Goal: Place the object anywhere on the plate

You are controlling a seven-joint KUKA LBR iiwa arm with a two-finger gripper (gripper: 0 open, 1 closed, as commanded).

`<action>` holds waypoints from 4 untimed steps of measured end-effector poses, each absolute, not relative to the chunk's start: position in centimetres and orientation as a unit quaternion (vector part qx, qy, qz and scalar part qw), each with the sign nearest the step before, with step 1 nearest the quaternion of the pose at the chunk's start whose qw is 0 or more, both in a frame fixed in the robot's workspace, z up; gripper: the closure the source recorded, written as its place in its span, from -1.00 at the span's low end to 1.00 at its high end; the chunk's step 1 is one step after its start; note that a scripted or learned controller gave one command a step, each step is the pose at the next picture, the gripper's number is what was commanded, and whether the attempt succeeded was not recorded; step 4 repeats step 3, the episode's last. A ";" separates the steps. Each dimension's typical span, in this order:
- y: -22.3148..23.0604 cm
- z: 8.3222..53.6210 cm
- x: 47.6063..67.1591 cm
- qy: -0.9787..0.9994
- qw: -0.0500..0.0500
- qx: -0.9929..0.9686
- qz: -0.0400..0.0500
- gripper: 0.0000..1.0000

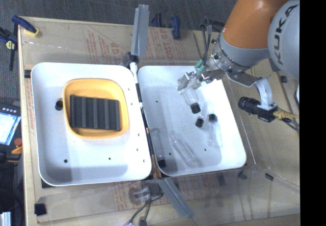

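in the camera view, the gripper (189, 83) hovers over the right bin (232, 153); whether it is clenched cannot be told. small clear vials with black caps (195, 108) lie there. the yellow plate (96, 107) sits in the left bin (46, 164).

I see even, moderately bright illumination, apparently from overhead. Both white bins read close to overexposed: the left bin (46, 159) carries a soft grey shadow along its near floor, and the right bin (232, 143) washes out the clear items lying in it. The yellow plate (94, 87) casts almost no shadow. The orange arm band (249, 11) shows a broad soft highlight. Overall sharpness is low; fine detail is slightly blurred. The carpet behind the counter (76, 36) is dim.
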State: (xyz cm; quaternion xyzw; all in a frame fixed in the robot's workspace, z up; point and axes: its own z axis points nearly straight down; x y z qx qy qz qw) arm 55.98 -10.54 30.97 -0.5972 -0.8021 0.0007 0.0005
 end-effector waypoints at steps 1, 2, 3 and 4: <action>-3.7 21.9 57.3 -0.880 0.003 -0.475 0.002 1.00; 0.2 20.5 58.8 -0.914 0.001 -0.405 0.001 1.00; 0.1 20.5 58.8 -0.914 0.001 -0.405 0.001 -1.00; 0.1 20.5 58.8 -0.914 0.001 -0.405 0.001 -1.00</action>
